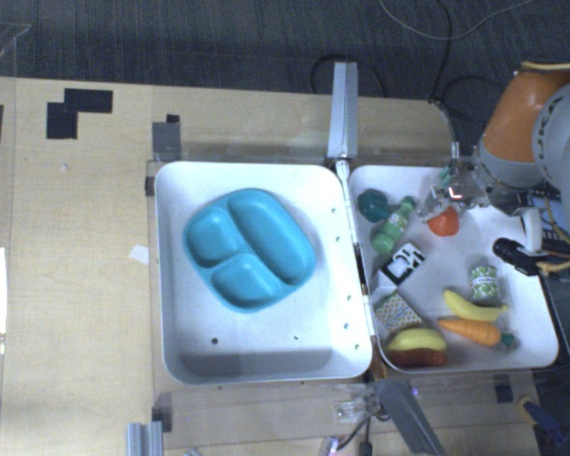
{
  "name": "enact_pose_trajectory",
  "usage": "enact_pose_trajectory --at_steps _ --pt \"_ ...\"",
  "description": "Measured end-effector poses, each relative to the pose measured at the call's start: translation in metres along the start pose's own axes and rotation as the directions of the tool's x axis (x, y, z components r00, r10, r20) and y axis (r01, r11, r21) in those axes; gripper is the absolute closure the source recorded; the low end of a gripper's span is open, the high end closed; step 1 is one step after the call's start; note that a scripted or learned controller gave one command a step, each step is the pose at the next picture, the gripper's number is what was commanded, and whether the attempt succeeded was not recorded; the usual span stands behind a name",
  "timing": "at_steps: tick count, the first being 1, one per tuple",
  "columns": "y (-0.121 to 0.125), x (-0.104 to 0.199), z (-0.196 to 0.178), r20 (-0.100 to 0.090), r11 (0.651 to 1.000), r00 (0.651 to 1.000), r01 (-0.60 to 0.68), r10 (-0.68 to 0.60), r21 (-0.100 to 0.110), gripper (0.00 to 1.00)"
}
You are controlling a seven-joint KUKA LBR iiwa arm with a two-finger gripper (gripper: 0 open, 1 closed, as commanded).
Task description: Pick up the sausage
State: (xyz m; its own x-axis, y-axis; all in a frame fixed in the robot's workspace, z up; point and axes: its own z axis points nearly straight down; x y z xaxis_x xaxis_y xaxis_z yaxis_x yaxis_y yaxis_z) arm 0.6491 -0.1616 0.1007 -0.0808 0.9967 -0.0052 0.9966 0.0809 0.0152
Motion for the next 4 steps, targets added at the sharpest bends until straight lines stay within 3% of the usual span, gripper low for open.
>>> enact_pose_trajectory --at_steps 1,2,3,4 --pt "0.000 0.000 0.000 0.000 1.000 1.000 0.001 -0.001 0.000 0.00" --pt "0.000 0.000 0.000 0.000 1.000 1.000 0.001 -0.001 0.000 0.00" --pt "-0.056 -0.038 0.012 -0.004 0.997 0.997 -0.073 0.073 0.007 0.00" --pt "0.021 -0.020 0.014 -0.002 1.000 1.000 -0.013 0.013 0.008 0.00"
